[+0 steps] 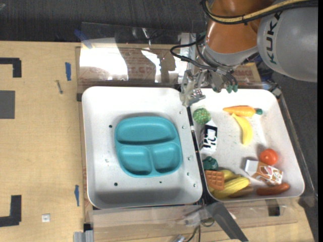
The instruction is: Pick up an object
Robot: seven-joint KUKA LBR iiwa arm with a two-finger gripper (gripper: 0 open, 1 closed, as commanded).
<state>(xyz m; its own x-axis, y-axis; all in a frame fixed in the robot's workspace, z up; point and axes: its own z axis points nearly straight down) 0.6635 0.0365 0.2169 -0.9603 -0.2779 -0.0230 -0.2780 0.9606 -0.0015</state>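
My gripper (196, 88) hangs below the orange wrist band at the far edge of the bins, over the divider between them. Just below it, a green broccoli piece (201, 115) lies in the right bin (287, 135). Nothing is visibly held. A black-and-white packet (209, 137) lies in front of the broccoli. To the right are a carrot (242, 111) and a banana (245, 129). A red tomato (269, 156) and a small printed box (263, 172) sit further forward.
The left bin (96, 135) holds a teal divided plate (148, 145). At the right bin's near edge lie a waffle (214, 178), a corn cob (235, 185), a sausage (273, 189) and a dark green item (209, 162). The arm's grey body fills the top right.
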